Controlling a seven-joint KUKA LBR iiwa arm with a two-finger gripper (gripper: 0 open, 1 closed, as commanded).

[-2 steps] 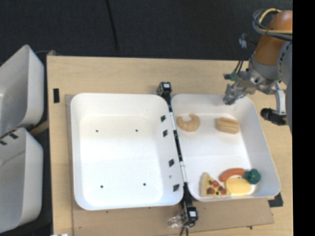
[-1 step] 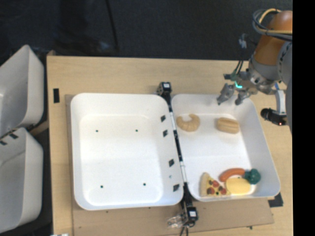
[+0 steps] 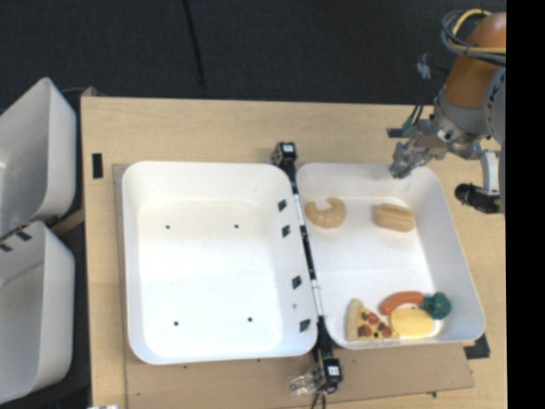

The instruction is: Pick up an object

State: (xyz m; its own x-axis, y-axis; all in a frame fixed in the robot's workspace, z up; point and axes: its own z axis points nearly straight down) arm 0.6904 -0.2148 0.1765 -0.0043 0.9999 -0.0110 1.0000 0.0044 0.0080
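Robotics lab: plywood bench (image 3: 255,126), two white bins (image 3: 204,348) clamped together, toy food (image 3: 393,315), dark floor.

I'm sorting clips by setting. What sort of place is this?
Probably a robotics lab bench: a robot arm over two white bins on a wooden bench, with toy food like a pizza slice.
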